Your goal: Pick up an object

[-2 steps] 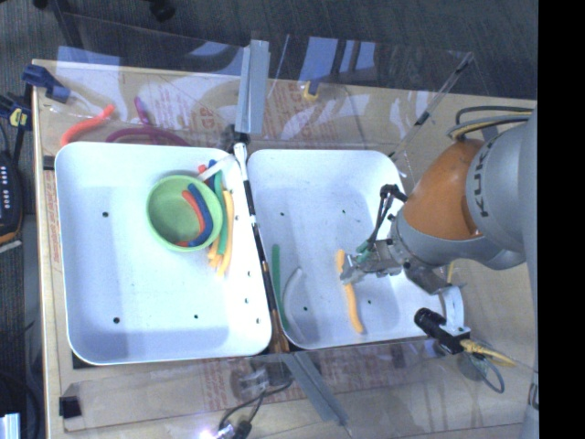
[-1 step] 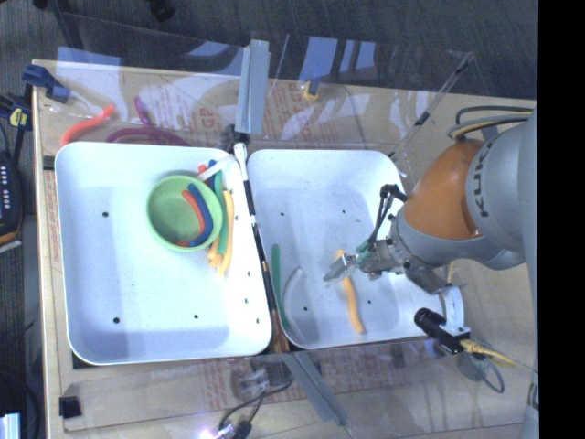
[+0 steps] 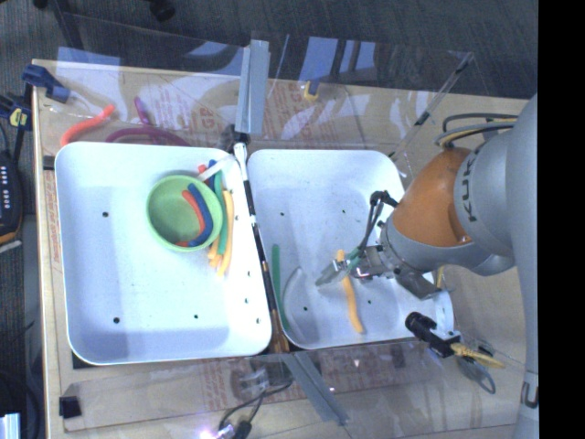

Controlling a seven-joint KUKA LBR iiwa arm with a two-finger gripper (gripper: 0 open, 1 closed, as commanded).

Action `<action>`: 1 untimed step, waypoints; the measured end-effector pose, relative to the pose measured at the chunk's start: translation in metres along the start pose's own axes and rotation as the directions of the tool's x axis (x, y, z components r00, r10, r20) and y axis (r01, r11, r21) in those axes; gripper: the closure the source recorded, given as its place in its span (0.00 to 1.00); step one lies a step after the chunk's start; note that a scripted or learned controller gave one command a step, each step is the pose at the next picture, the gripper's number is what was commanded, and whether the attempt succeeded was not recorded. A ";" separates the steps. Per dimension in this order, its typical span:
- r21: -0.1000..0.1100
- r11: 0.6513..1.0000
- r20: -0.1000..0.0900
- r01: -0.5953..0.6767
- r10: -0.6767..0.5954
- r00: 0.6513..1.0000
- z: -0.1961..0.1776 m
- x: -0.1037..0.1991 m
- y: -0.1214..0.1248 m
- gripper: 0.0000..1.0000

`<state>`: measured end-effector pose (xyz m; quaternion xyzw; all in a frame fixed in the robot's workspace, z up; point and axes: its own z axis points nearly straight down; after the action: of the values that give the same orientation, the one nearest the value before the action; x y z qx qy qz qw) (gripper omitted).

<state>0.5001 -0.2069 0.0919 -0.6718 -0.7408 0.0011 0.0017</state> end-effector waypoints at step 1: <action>0.001 1.000 0.000 0.005 -0.005 1.000 -0.011 0.000 0.001 1.00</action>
<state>0.5007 -0.2071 0.1025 -0.6700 -0.7424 0.0014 0.0017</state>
